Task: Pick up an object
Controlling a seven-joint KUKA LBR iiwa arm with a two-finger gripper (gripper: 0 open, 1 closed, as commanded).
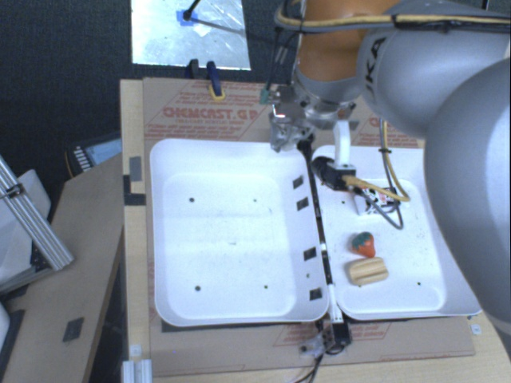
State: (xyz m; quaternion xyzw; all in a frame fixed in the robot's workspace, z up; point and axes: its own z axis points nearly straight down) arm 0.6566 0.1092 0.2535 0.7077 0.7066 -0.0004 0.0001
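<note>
Near edge, right-hand shallow white plastic bin (431, 298): a tan, ridged block-shaped piece (367, 272) lies at about 7 o'clock from bin centre, and just beside it at 12 o'clock a small orange-red lump with a green top (364, 244). Either could be the pick target; both rest loose on the bin floor, apart from the arm.

Left-hand shallow white plastic bin (172, 238): bare floor with a few dark dots.

Farther back, the two-finger gripper (289, 140) hangs over the divider at the bins' 12 o'clock edge, well apart from both objects. Spread or pressed together: cannot tell. Judgement: the approach to an object is not begun from here.

Surface: bins sit on printed brown cardboard (204, 110) on a bench. Beyond, dark floor and a shiny metal sheet (188, 22).
</note>
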